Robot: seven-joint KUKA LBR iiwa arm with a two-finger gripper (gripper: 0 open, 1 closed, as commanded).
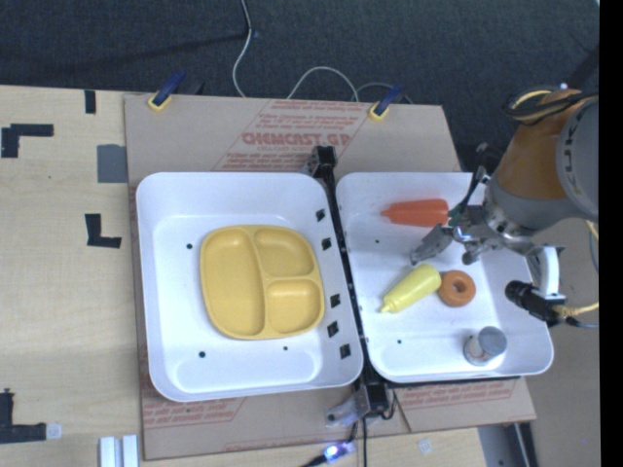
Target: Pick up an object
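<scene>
Nothing is lifted yet: the gripper (446,243) hangs right of centre with fingers spread and empty, between the orange carrot (415,212) and yellow bottle (410,289) lying in the right bin (526,362)

In the left bin (156,261), the middle is taken up by a yellow divided plate (261,281), with bare white floor left all around it. The right bin (389,358) is more crowded: an orange carrot (416,212) lies near the far wall, a yellow bottle (410,289) and an orange ring (457,288) sit just beside each other at the centre, and a grey cap (484,344) rests near the front right corner. Open floor is found along the near left side.
</scene>
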